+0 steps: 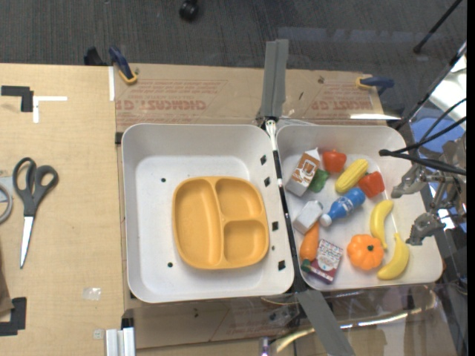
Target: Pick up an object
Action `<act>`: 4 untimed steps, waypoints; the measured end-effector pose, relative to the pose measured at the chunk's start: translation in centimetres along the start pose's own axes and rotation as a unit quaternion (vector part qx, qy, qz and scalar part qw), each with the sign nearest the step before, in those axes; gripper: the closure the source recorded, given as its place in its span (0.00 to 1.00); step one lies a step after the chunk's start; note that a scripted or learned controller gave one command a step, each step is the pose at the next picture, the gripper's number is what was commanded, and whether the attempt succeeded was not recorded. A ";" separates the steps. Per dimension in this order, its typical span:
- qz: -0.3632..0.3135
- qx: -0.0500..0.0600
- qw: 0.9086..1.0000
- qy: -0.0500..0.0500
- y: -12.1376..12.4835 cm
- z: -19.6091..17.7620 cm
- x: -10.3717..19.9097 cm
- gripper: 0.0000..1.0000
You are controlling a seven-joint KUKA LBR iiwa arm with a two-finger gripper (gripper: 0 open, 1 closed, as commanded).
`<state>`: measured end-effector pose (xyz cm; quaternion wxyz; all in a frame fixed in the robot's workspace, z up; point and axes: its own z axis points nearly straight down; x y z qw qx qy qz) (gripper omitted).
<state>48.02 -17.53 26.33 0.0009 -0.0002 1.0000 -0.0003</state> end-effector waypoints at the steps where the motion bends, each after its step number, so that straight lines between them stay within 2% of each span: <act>1: -0.035 0.001 0.999 -0.003 -4.4 16.4 -1.5 0.00; 2: -0.033 0.000 0.999 -0.003 -4.5 16.9 -16.3 0.00; 3: 0.055 0.000 0.998 0.000 -2.8 17.1 -12.8 0.00; 4: 0.066 0.000 0.998 -0.001 3.6 17.1 -11.1 0.00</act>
